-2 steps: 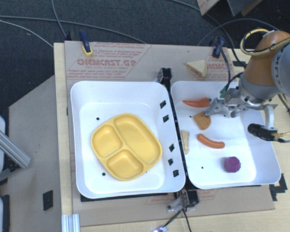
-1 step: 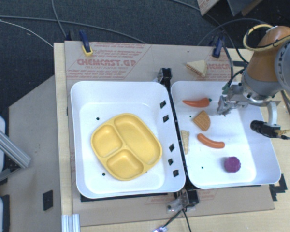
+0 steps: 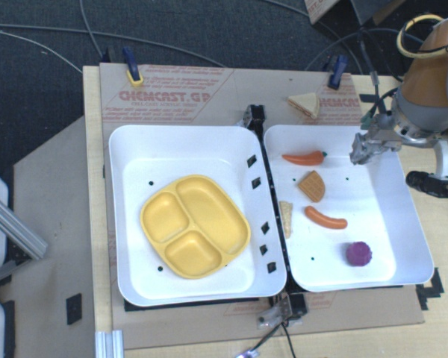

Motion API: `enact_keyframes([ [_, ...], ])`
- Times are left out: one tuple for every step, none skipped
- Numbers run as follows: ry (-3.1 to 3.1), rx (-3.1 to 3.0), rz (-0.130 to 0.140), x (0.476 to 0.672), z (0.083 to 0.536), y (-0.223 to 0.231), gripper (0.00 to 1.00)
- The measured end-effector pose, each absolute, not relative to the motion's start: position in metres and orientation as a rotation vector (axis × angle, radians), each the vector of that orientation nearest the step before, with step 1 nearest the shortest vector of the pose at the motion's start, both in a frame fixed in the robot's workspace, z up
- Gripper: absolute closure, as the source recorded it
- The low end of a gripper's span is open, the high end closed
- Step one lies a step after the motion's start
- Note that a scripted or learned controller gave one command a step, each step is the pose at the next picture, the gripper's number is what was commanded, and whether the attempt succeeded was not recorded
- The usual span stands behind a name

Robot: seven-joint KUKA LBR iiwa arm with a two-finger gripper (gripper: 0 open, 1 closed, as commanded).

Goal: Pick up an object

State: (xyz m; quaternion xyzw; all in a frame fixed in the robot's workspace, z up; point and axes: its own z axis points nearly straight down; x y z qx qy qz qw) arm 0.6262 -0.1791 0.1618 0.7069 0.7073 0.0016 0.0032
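Observation:
The right bin [image 3: 403,200] holds a red-orange carrot-like piece [image 3: 303,157], a tan wedge [image 3: 311,186], an orange sausage [image 3: 326,218], a purple ball [image 3: 359,253] and a pale strip [image 3: 285,218] against its left wall. My gripper [image 3: 364,148] hangs over the bin's far right part, to the right of the carrot-like piece and apart from it. I see nothing between its tips. The grey and orange arm [image 3: 427,80] rises behind it at the right edge.
In the left bin [image 3: 127,200] lies a yellow divided plate [image 3: 195,224]. A sandwich-like wedge [image 3: 305,104] rests on the bench behind the right bin. Blue clamps [image 3: 132,66] hold the board's far edge. Cables cross the dark floor beyond.

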Motion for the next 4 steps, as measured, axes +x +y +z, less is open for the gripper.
enact_keyframes([
  [2.216, 2.214, 0.007, 0.628, 0.227, -0.182, 1.00],
  [2.218, 2.215, 0.006, 0.630, 0.268, -0.183, 1.00],
  [2.230, 2.217, 0.001, 0.621, 0.269, -0.125, 1.00],
  [2.231, 2.218, 0.001, 0.600, 0.272, -0.069, 1.00],
])
